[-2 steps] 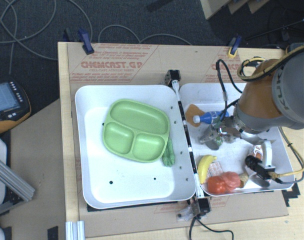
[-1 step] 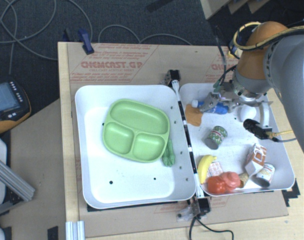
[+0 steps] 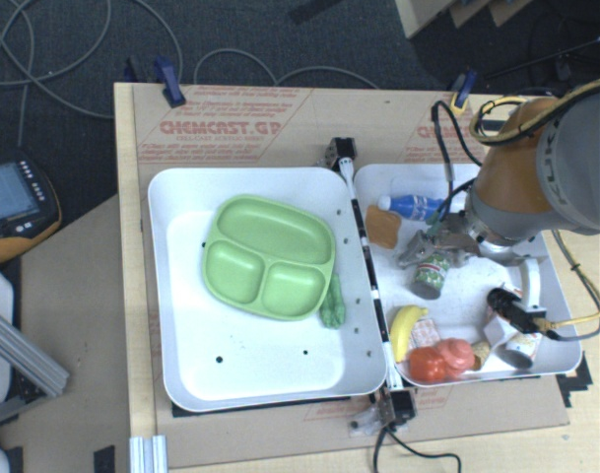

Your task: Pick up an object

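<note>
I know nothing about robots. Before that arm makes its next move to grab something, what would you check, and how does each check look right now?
1. Pincer over the right bin: ok.
2. Something under it to grab: ok, a small can lies just below.
3. Can already held: cannot tell.
4. Room around the can: not ok, a brown block and blue bottle sit close.
5. Other targets: ok, banana and red toy lie near the front edge.

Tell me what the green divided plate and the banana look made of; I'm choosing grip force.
The green divided plate looks like moulded plastic with a matte finish: uniform colour, soft rounded compartment rims, no sharp glare. The banana seems to be a plastic or rubber toy, judging by its even yellow and smooth skin, though real fruit can't be excluded.
</note>
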Tool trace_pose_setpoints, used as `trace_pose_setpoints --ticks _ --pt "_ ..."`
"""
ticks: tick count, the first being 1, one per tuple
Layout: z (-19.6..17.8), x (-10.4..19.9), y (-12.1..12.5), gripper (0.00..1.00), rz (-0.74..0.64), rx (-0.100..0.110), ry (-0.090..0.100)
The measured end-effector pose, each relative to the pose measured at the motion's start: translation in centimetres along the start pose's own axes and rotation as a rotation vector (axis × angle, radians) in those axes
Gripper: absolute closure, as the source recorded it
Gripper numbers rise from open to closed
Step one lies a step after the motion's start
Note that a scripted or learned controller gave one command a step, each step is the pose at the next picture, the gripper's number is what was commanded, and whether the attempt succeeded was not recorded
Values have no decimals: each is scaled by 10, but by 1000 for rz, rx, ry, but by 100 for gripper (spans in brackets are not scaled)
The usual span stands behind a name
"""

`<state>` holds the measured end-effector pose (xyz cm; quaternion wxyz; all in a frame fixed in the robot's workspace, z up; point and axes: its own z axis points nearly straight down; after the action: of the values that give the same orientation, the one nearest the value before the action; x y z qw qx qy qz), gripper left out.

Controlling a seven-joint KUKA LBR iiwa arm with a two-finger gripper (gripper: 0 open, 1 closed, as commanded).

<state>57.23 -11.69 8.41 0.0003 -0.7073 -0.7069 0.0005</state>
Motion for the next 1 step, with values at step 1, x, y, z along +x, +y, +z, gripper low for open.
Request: trace_pose_setpoints --ticks 1 --pt "0 18 -24 0 0 1 1"
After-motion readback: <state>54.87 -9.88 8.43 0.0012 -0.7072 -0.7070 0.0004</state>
